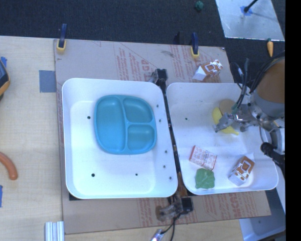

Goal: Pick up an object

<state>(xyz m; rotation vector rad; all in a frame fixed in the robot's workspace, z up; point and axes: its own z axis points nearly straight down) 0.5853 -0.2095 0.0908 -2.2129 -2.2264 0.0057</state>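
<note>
My gripper (230, 125) reaches in from the right over the right bin (183, 177), its grey fingers low over a yellow object (219, 115) near the bin's upper middle. The yellow object lies partly under the fingers. Lower in the same bin lie a red-and-white packet (203, 157), a green object (205, 178) and a small brown-and-white carton (241, 169). I cannot make out whether anything sits between the fingers.
The left bin (75, 185) holds a blue divided plate (125, 124). Outside the bins, a small snack packet (208, 71) lies on the cardboard at the back, and a sausage-shaped toy (6, 164) lies on the bench at far left. Clamps hold the cardboard's corners.
</note>
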